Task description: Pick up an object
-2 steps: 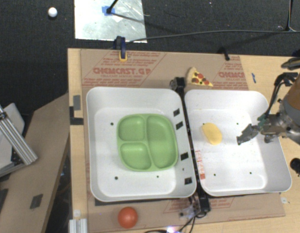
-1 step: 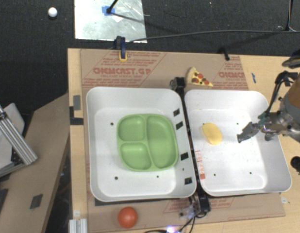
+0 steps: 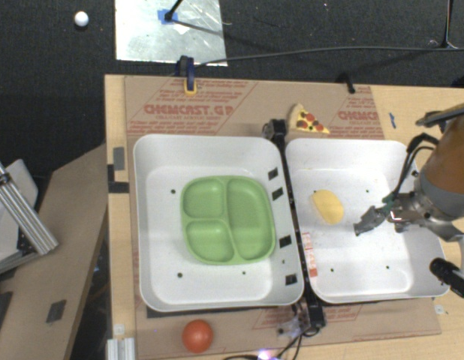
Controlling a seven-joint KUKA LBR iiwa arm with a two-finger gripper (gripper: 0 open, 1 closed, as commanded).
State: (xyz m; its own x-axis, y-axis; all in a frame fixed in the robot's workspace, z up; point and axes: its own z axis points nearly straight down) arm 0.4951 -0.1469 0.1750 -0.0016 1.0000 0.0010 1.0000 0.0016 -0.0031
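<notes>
Partly cut off, arm point(image 3: 446, 175) nears lemon point(image 3: 328, 205).

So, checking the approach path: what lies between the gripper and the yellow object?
Bare white bin floor; in the camera view nothing sits between the gripper and the yellow object.

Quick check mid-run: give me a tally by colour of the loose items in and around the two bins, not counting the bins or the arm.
Green: 1, divided plate in the left bin
Yellow: 1, lemon-like piece in the right bin
Red-orange: 1, ball on the bench, in front of the left bin
Yellow with red spots: 1, pizza slice toy behind the bins
Total: 4
</notes>
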